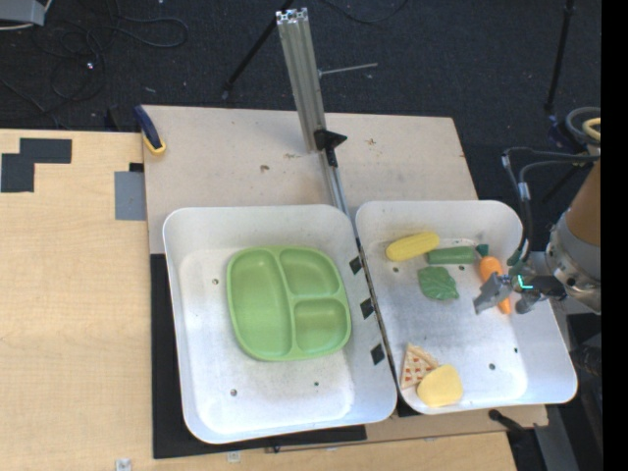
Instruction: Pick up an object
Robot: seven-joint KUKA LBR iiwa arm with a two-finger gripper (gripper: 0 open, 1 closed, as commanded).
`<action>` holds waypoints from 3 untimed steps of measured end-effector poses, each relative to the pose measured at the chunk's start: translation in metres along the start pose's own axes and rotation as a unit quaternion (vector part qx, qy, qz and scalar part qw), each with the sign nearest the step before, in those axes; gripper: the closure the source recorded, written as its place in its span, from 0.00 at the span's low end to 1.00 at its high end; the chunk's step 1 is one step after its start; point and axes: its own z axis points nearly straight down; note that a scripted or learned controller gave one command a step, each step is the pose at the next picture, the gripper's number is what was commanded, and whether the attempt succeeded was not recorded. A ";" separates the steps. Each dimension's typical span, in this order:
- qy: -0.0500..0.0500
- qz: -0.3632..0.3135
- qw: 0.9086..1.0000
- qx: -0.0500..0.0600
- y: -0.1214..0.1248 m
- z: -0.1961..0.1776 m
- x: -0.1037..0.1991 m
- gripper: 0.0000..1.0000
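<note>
One green plate (288, 302) in the left bin (196, 253); six small items in the right bin (461, 346).

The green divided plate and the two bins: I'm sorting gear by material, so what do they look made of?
The green divided plate looks like moulded plastic: one even pale green, rounded compartment walls, a soft matte sheen. The left bin and the right bin look like thin white plastic or coated metal, with smooth rounded rims and grey scuffing on their floors; the view leaves that open.
</note>
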 end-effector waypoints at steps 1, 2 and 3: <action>0.000 0.000 1.000 -0.001 0.001 -0.001 0.000 0.00; 0.001 0.000 1.000 0.001 -0.005 0.055 0.010 0.00; 0.001 0.000 1.000 0.002 0.001 0.116 0.008 0.00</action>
